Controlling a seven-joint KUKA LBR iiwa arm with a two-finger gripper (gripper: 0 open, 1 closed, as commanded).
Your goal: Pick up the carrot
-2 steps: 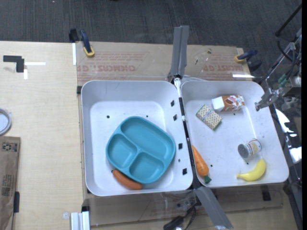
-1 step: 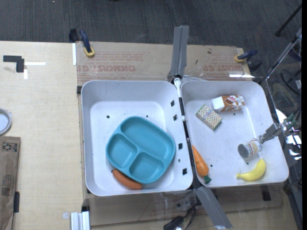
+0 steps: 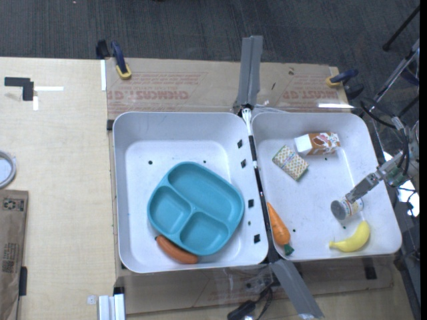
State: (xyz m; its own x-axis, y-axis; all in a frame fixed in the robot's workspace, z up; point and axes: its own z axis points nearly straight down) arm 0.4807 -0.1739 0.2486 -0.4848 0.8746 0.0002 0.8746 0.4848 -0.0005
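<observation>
1. We see a dark grey carpeted floor (image 3: 200, 12) running across the top of the view.
2. We see a pale wooden bench top (image 3: 53, 179) on the left.
3. We see a brown cardboard sheet (image 3: 200, 85) with reversed red lettering lying on it, pinned by a blue and yellow clamp (image 3: 119, 60).
4. We find the light even, without hard shadows.

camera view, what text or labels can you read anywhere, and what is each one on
"CHEMCH2, GE...", red print on the cardboard sheet behind the left bin; it is upside down and only partly legible.
More red print on the same cardboard behind the right bin: too blurred to read.
Small carton in the right bin: printed picture, wording too small to read.
Brown paper bag at the left edge: a small printed symbol, not readable.
</observation>
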